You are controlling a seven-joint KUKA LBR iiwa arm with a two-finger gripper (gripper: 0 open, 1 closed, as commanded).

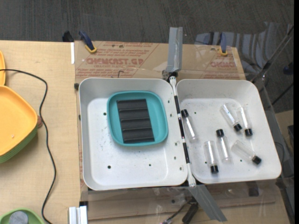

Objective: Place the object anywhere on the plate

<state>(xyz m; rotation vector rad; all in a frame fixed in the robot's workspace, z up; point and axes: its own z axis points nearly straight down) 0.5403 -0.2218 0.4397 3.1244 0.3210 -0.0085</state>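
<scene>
A teal square plate point(159, 120) lies in the left white bin point(93, 139), with a dark ribbed rectangular pad point(135, 121) resting on it. In the right white bin point(261, 101) lie several clear plastic vials with black caps: one point(188, 123) along the left wall, two point(237, 118) at the upper right, two point(217, 149) near the front middle and one point(246, 152) at the lower right.
Stacked orange and green dishes point(14, 125) sit on the wooden table at far left, with a black cable point(47, 125) running beside them. A brown cardboard sheet point(140, 59) with blue-yellow clamps point(87, 41) lies behind the bins. A grey upright post point(175, 50) stands between them.
</scene>
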